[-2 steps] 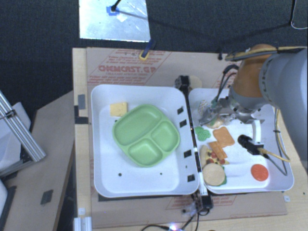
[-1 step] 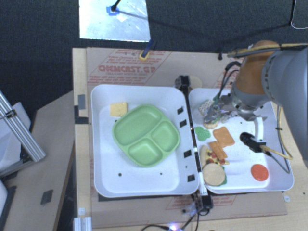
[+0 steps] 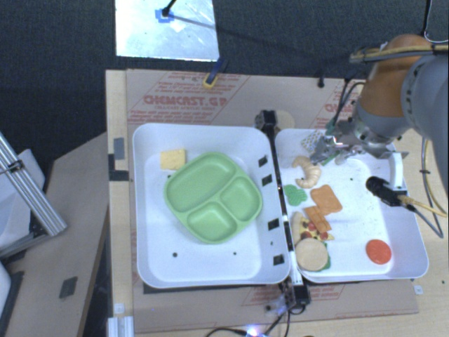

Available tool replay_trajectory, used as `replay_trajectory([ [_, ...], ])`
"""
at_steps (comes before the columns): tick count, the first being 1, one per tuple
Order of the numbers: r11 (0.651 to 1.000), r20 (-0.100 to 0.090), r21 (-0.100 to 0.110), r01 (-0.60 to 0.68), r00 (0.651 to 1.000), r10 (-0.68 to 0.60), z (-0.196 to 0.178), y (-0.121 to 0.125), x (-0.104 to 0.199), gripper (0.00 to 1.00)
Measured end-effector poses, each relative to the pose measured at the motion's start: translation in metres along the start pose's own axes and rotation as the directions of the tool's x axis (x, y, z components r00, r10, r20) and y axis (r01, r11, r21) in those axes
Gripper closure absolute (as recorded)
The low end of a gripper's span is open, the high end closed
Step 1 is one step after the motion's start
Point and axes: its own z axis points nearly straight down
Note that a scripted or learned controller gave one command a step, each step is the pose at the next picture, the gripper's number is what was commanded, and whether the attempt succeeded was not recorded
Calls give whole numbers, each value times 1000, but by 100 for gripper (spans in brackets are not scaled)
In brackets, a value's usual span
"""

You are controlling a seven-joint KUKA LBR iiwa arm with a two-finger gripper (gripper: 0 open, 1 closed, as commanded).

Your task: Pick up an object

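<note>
At the frame's bottom right, your right bin (image 3: pixel 414 255) holds one round bun (image 3: pixel 313 255), one red disc (image 3: pixel 379 251), one orange cracker (image 3: pixel 326 199), one green piece (image 3: pixel 295 194) and one pale croissant (image 3: pixel 307 173). The left bin (image 3: pixel 151 209) carries one green divided plate (image 3: pixel 212 197) and one yellow block (image 3: pixel 172 159). Farthest up, the hand (image 3: pixel 330 144) hangs just above and right of the croissant, whose long axis runs up-down. You cannot tell how the hand is set.
</note>
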Motion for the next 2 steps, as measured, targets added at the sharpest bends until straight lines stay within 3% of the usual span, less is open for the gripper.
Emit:
replay_trajectory([
  [1, 1000, 0, -2, 6, 1000, -6, -60, 1, 7, 100],
  [2, 1000, -1, 2, 6, 1000, -6, -69, 2, 7, 100],
])
